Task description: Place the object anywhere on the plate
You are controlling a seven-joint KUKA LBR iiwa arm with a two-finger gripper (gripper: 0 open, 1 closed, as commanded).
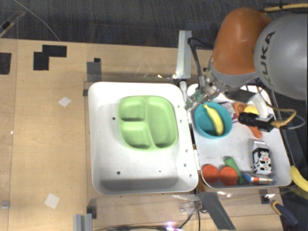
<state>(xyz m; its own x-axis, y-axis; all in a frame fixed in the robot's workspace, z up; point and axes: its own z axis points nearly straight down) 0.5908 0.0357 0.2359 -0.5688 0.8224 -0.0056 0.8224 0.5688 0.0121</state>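
We note a pale wood-grain tabletop (43, 143), matt. Both bins look like smooth white plastic: left bin (103, 172), right bin (240, 150). The green plate (147, 121) is matt plastic, the blue bowl (211, 124) smooth plastic. The arm (269, 42) has a glossy grey shell and glossy orange band (238, 37). Metal brackets (183, 57) appear brushed.

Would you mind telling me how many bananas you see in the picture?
2. One banana lies in the blue bowl in the right bin. Another yellow banana lies outside that bin's right corner. The arm may hide others.
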